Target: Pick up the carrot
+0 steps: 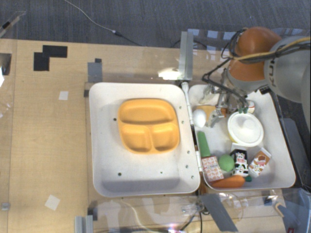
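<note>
Lying along the near wall of the right bin [286, 171], the carrot [228, 182] sits on its side, orange and slightly tapered, pressed into the clutter at that edge. Just behind it stand a small patterned carton [211, 168], a green ball [226, 162], a black-and-white cow-print carton [239, 162] and a brown-and-white carton [259, 162], all touching or nearly so; this crowding probably leaves little room for a straight descent onto the carrot. A green cylinder [202, 143] lies along the bin's left wall, and a white egg [199, 117] rests beyond it. Near the bin's middle a white bowl [246, 128] sits upright.

Farther back, the claw [224, 107] hangs over the far part of the right bin, well apart from the carrot, with the bowl and the cartons between them. Whether it is open or closed I cannot tell, since wrist hardware and cables blur together there. Nothing of the carrot lies under it, so the pick seems not yet begun; the arm would likely have to travel toward the near wall first.

To the left, the other bin [102, 178] holds a yellow divided tray [147, 125], resting flat on the counter [43, 144].
</note>
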You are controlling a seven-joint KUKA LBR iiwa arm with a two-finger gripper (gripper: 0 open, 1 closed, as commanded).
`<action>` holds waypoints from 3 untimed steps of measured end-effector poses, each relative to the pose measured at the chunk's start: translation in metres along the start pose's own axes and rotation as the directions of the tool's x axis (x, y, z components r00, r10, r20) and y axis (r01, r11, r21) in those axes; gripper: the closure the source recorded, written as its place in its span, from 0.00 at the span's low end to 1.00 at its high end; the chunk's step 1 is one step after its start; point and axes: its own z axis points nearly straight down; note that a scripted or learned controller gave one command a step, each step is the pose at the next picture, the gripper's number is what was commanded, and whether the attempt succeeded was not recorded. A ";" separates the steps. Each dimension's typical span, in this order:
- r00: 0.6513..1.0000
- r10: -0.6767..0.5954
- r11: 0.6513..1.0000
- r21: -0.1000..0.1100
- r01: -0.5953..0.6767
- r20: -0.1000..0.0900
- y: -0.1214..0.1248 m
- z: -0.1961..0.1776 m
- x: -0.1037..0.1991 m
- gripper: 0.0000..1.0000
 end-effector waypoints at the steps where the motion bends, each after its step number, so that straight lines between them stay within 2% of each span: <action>1: 0.999 0.043 0.999 -0.001 -0.043 -0.017 0.001 0.001 -0.004 0.00; 2: 0.998 0.062 0.998 -0.001 -0.062 -0.018 0.002 0.002 -0.004 0.00; 3: 1.000 -0.001 1.000 0.001 0.001 -0.014 0.000 0.002 -0.004 0.00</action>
